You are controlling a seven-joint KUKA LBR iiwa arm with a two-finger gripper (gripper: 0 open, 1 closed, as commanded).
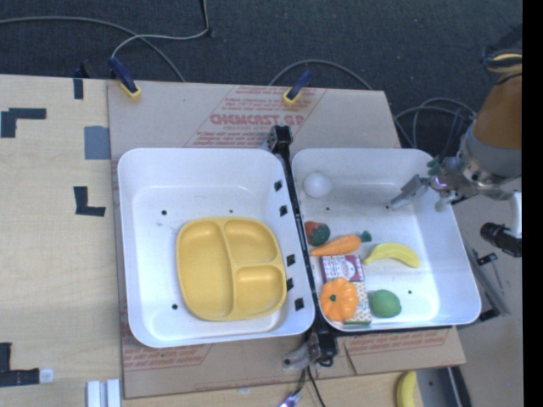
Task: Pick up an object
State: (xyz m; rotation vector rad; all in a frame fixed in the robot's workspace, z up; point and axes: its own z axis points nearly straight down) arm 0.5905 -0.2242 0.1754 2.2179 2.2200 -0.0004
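The right bin (441, 312) holds a white ball (316, 184), a carrot (339, 245), a banana (393, 254), a small red and green piece (316, 231), a printed card (343, 269), an orange pumpkin (338, 299) and a green lime (384, 303). My gripper (422, 198) hangs over the bin's far right part, above and right of the banana. It is open, its fingers (402, 197) spread with nothing between them. It touches none of the objects.
A yellow divided plate (231, 267) lies in the left bin (140, 227). A black divider with clips (293, 227) runs between the bins. Another yellow banana (409, 388) lies off the bench at the bottom right. Cables trail behind the bins.
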